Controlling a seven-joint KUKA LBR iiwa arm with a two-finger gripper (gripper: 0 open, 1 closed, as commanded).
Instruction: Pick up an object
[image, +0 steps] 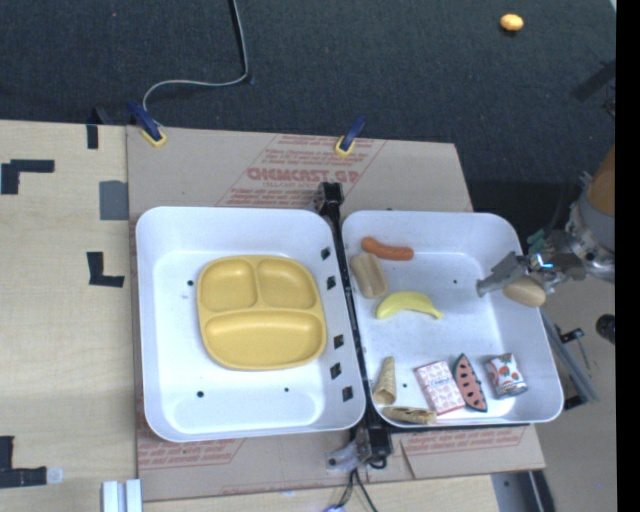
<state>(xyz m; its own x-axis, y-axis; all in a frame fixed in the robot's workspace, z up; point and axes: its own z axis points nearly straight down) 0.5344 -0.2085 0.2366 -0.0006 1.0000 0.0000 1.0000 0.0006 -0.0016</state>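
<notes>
My gripper (518, 284) hangs over the right rim of the right bin (452, 232). A small tan oval piece (525, 293) sits at its fingertips, overlapping the bin's rim, and a grey finger (495, 278) slants along its left side. The gripper looks shut on this tan piece. Inside the bin lie a red sausage (387, 250), a tan bun (367, 275), a yellow banana (408, 306), a cone (385, 378), a pink packet (438, 387), a watermelon slice (470, 383) and a small strawberry carton (505, 374).
The left bin (165, 330) holds a yellow divided plate (262, 310). A flat brown item (405, 414) lies at the right bin's front edge. Both bins rest on cardboard (230, 170) held by clamps. A cable (200, 82) lies on the dark floor behind.
</notes>
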